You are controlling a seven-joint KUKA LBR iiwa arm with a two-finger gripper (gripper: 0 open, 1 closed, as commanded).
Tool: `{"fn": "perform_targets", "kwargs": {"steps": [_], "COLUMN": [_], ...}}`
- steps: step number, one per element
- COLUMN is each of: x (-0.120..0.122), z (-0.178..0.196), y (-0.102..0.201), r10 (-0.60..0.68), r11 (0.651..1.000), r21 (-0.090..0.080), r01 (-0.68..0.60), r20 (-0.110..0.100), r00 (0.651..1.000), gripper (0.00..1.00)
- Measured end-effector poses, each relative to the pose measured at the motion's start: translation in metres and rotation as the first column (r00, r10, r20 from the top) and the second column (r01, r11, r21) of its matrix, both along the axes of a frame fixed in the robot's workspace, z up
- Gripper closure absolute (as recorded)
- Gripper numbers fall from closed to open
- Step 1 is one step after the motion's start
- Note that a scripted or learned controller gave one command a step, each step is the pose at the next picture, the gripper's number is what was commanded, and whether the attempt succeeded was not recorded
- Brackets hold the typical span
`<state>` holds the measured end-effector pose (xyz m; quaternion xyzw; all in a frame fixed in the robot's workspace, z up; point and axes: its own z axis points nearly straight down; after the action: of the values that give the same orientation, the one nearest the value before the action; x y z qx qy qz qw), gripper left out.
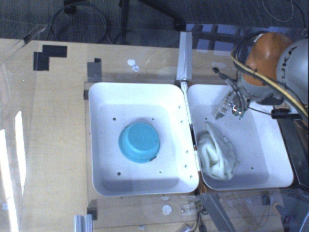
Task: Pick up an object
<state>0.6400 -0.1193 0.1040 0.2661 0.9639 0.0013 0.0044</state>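
Two candidates: a blue bowl point(139, 142) far left of the tool point(231, 108) — stiff, slick, best pinched at its rim — and a soft, light cloth point(216, 152) just below it. Tool finger spacing: cannot tell.

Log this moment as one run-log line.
claw: above right bin, holding nothing | pale cloth bundle: right bin, by divider | blue bowl: left bin, upside down

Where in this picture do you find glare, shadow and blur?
Camera view: glare streaks the bench's left edge; the blue bowl throws a soft shadow on the left bin; the pincer and the pale bundle in the right bin look soft and lack fine detail.
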Motion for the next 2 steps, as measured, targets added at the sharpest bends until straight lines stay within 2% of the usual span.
{"fn": "perform_targets", "kwargs": {"steps": [1,2], "x": [0.013,0.009], "z": [0.104,0.020], "y": [-0.015,-0.026], "r10": [0.115,0.023], "r11": [0.993,1.000], "r21": [-0.002,0.000], "r01": [-0.115,-0.023], "r20": [-0.001,-0.004], "r00": [0.993,1.000], "gripper": [1.00,1.00]}}
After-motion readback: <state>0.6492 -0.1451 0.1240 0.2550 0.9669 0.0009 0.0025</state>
